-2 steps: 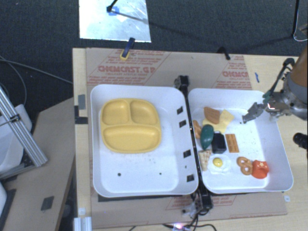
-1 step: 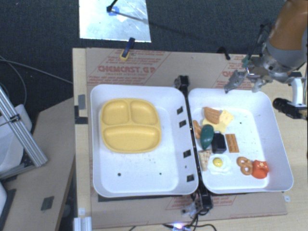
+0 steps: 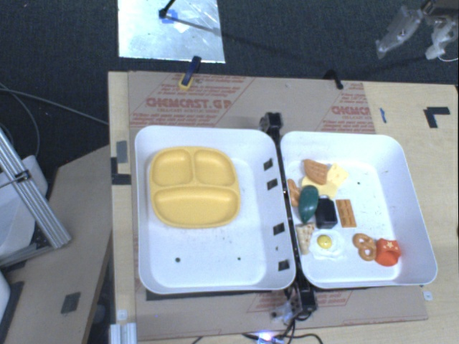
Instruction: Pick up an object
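Dark blue-grey carpet [image 3: 57,41] fills the room around the rig, and on it, up top, lies a shiny silver sheet [image 3: 171,18] with a thin black rod crossing it. Below that sits the surface [image 3: 237,95], a tan board printed with red lettering, a small yellow-and-blue clip [image 3: 189,74] lying near its back edge. At far left, an aluminium frame post [image 3: 32,192] leans in at a slant.

Two white bins rest on the surface, side by side and touching along a black hinge strip. The left bin [image 3: 208,264] carries a yellow divided plate [image 3: 193,186], three compartments, set toward the back. The right bin [image 3: 401,192] holds the toy food, clustered toward its left and front: a tan bread piece [image 3: 315,170] beside a pale yellow piece [image 3: 336,175], a dark green item [image 3: 308,203] touching a black block [image 3: 326,212], an orange wafer [image 3: 346,213], a fried egg [image 3: 325,244], a pretzel [image 3: 364,246] and a red-orange piece [image 3: 387,252] just beside it.

And the gripper [image 3: 423,31] hangs in the top right corner, over the carpet, well apart from both bins. It is pale and blurred; I cannot tell how the fingers stand. Nothing shows between them.
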### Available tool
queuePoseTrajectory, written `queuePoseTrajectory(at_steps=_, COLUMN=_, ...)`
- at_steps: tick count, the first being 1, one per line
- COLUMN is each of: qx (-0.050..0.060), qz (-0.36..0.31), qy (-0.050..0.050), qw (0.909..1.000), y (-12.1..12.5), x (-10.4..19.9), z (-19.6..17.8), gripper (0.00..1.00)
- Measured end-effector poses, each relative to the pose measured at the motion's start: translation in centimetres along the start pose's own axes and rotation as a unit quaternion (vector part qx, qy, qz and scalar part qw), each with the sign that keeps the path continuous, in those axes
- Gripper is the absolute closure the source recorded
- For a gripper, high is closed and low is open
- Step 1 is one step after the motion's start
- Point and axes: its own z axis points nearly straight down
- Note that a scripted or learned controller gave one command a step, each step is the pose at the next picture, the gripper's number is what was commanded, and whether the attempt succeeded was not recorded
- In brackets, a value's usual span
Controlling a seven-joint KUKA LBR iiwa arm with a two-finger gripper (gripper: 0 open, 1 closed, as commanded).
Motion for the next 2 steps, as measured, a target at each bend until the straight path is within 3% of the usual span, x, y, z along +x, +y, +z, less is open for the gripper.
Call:
queuePoseTrajectory(at_steps=1, qx=0.007, qz=-0.001, qy=0.0, qw=1.0, y=0.0, x=-0.2, z=-0.1, gripper=1.0)
queuePoseTrajectory(at_steps=2, qx=0.009, qz=-0.003, qy=0.002, qw=1.0, y=0.3, x=11.5, z=-1.2, gripper=1.0)
